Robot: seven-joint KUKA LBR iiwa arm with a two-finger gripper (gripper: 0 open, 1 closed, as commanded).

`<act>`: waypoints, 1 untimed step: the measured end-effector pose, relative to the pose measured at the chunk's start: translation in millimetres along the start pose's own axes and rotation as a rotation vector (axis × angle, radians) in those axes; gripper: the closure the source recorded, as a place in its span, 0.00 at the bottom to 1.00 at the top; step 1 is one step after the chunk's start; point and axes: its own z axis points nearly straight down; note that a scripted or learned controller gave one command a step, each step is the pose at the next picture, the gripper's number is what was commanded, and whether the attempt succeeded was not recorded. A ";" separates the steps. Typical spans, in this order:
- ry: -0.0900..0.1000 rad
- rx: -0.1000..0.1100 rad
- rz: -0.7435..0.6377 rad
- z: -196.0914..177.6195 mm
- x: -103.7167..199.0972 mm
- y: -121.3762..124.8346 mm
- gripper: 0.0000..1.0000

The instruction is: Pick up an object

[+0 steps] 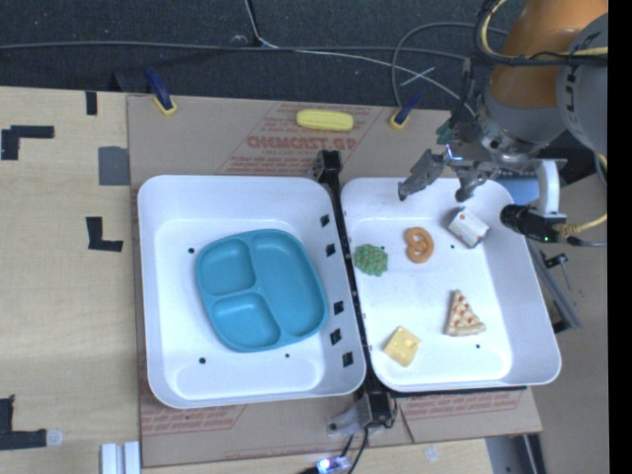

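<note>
Scanning from the near edge, I see the cheese wedge [401, 346] and pizza slice [462, 315] untouched in the right bin [533, 363], then the broccoli [371, 259] and pretzel [419, 244]. Beyond them my gripper [441, 184] hovers with fingers spread, holding nothing; the pick is not yet done.

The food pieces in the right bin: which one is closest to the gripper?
The white block, just below the open gripper at the bin's upper right. The pretzel, green piece, pizza slice and cheese lie farther off.
</note>
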 end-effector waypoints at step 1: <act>-0.001 -0.014 -0.003 -8.6 0.2 1.9 0.00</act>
